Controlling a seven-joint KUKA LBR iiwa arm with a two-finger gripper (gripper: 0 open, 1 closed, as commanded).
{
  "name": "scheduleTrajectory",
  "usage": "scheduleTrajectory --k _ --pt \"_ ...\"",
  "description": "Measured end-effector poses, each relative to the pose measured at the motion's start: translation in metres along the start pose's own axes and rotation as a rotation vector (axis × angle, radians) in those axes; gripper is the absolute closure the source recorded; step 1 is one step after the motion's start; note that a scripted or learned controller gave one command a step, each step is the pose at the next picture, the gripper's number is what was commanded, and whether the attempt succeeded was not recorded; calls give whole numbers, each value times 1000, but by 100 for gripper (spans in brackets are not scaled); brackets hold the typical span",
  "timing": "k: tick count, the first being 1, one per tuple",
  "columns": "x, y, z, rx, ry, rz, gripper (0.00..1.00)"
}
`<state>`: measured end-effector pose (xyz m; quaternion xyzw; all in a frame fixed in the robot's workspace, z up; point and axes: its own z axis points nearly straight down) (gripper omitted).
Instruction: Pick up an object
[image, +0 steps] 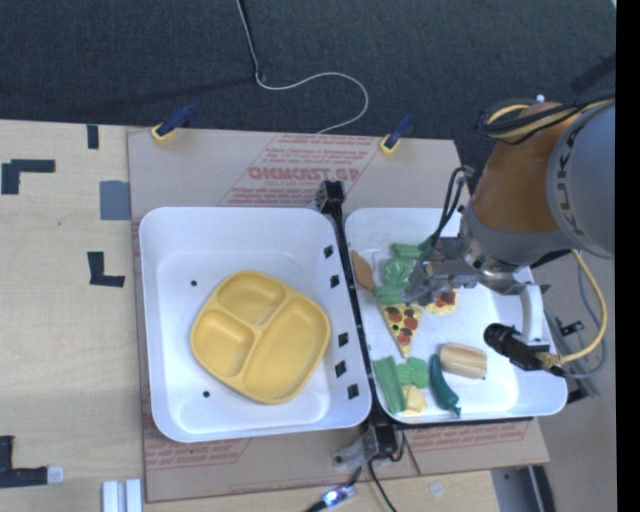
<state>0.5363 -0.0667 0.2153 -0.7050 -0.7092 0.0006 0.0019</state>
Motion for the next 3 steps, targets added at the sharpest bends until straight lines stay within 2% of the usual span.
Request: scheduleTrajectory --k 1,2,3 --pt "60 0 4 0 0 -2 100" --pt "102 -6 -12 -2 0 -1 100" --pt "87 -8 2 1 -3 6 100"
